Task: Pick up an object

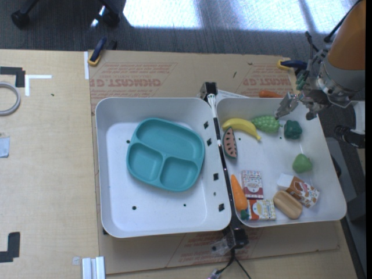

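Note:
The right bin (325,138) holds several toy foods: a yellow banana (241,127), a bumpy light green piece (264,123), a dark green piece (292,129), a watermelon slice (231,142), a rounded green piece (302,163), a carrot (238,193), a small carton (251,183), a flat box (264,210), a bun (288,204) and a snack packet (303,192). My gripper (297,109) hangs over the bin's far right corner, just above the dark green piece. Its fingers are spread open with nothing between them.
A teal divided plate (165,154) lies in the left bin (110,202). An orange item (268,94) rests on the cardboard behind the right bin. The arm's orange band (349,34) fills the upper right.

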